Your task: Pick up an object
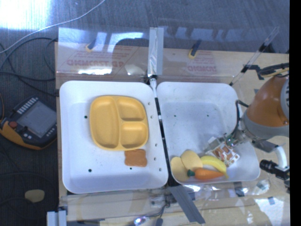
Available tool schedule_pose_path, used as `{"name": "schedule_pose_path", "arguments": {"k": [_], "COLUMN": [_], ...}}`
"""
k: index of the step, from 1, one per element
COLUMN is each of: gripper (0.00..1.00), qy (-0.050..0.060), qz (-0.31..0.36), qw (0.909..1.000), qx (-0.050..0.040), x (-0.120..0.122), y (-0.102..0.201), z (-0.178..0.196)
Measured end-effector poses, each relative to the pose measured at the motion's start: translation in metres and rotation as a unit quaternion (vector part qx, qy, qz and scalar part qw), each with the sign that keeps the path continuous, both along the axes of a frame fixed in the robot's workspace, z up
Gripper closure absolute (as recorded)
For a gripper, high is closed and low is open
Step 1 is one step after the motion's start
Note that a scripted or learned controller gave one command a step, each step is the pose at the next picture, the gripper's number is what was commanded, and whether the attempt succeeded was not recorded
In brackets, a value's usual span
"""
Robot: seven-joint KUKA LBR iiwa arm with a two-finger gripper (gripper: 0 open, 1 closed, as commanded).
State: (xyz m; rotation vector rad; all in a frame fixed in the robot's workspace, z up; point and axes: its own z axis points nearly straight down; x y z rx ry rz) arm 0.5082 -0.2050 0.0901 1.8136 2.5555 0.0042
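Note:
Several objects are crowded into the near corner of the right bin: a yellow banana, an orange carrot with a green top, two pale yellow rounded pieces and a small red-and-white patterned packet. My gripper reaches in from the right and hangs low just above the packet, at the pile's far right edge. The arm's orange band sits above it. Nothing is visibly lifted off the bin floor.
The left bin holds a yellow divided plate and a brown toast-like piece near its front. A ridge between the bins runs front to back. A pendant lies on the floor at left.

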Motion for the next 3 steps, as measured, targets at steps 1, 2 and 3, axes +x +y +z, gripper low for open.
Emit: {"name": "schedule_pose_path", "arguments": {"k": [1, 2, 3], "gripper": [1.0, 1.0, 1.0], "qy": [-0.003, 0.005, 0.005], "qz": [0.001, 0.027, -0.199], "qw": [1.0, 0.9996, 0.9801], "qx": [0.0, 0.0008, 0.0007], "x": [0.002, -0.013, -0.024], "y": [0.001, 0.037, 0.066], "z": [0.01, 0.113, 0.161]}}
